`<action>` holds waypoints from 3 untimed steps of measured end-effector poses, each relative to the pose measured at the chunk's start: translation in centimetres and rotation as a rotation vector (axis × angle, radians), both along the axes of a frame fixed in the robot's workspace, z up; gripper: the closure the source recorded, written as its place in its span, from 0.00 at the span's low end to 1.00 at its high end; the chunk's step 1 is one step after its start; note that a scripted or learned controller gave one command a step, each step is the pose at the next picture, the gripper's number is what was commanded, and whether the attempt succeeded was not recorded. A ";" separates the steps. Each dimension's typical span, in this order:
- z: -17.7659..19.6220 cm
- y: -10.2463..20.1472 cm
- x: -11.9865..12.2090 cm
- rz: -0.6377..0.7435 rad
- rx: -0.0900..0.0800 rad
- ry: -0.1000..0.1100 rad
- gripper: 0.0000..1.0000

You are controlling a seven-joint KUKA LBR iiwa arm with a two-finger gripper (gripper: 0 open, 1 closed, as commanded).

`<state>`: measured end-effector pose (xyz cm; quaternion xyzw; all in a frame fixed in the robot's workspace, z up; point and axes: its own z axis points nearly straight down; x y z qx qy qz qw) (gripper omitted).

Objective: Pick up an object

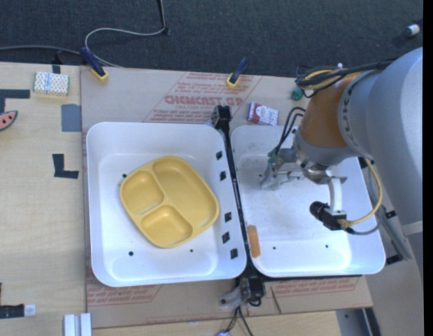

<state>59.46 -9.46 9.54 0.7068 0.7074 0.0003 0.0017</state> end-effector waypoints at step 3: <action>1.8 0.2 0.0 0.002 0.003 0.002 0.00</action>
